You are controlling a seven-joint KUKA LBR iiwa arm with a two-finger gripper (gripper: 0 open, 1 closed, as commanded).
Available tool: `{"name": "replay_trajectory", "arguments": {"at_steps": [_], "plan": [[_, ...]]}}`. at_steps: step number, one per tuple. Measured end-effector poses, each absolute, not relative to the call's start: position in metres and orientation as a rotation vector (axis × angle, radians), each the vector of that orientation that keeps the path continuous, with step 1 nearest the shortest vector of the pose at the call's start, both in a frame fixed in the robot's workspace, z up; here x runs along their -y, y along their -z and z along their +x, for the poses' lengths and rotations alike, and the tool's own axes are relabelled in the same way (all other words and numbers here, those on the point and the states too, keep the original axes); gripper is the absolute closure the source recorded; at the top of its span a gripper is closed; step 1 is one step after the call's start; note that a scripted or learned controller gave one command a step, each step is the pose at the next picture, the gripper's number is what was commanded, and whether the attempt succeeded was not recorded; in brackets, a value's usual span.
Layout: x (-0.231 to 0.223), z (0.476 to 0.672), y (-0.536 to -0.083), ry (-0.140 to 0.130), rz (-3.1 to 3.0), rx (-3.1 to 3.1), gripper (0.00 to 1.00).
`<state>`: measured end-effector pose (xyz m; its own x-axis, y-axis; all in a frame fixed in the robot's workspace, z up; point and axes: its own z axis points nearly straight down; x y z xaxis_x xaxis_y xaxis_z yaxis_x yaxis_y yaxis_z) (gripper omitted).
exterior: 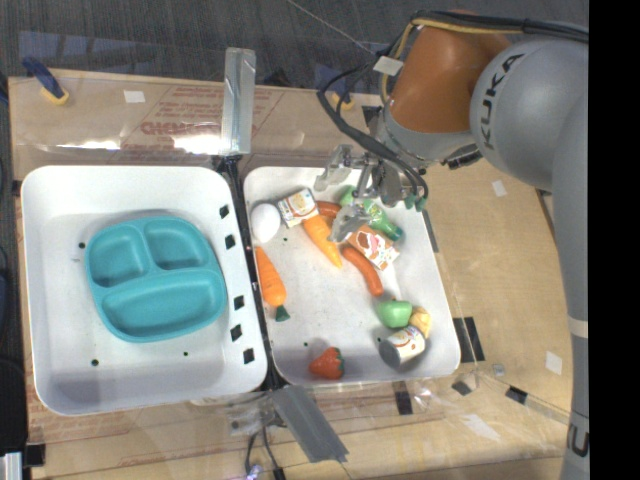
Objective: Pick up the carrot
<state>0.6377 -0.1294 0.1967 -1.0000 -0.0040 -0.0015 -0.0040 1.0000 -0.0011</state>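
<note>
An orange carrot (268, 278) with a green stub at its near end lies along the left wall of the right bin (440, 298). A second orange, carrot-shaped piece (321, 240) lies slanted in the bin's upper middle. My gripper (350, 206) hangs over the far part of the right bin, just right of that second piece and well up and right of the carrot by the wall. Nothing can be made out in its grasp. The arm's orange band (440, 78) stands behind it.
The right bin also holds a white egg (264, 221), a small labelled can (297, 206), a red sausage-like piece (363, 269), a printed packet (378, 249), a green fruit (394, 313), a tin (402, 347) and a red fruit (327, 363). A teal divided plate (155, 278) sits in the left bin (50, 368).
</note>
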Motion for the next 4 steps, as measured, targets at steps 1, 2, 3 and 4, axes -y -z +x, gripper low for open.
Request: {"name": "replay_trajectory", "arguments": {"at_steps": [1, 2, 3, 4], "plan": [[0.131, 0.631, -0.095, -0.005, -0.248, -3.146, 0.0], [0.129, 0.634, -0.108, -0.002, -0.259, -3.137, 1.0], [0.115, 0.566, -0.101, -0.001, -0.514, -3.1, 1.0], [0.117, 0.631, -0.149, 0.002, -0.392, -3.112, 1.0]]}}
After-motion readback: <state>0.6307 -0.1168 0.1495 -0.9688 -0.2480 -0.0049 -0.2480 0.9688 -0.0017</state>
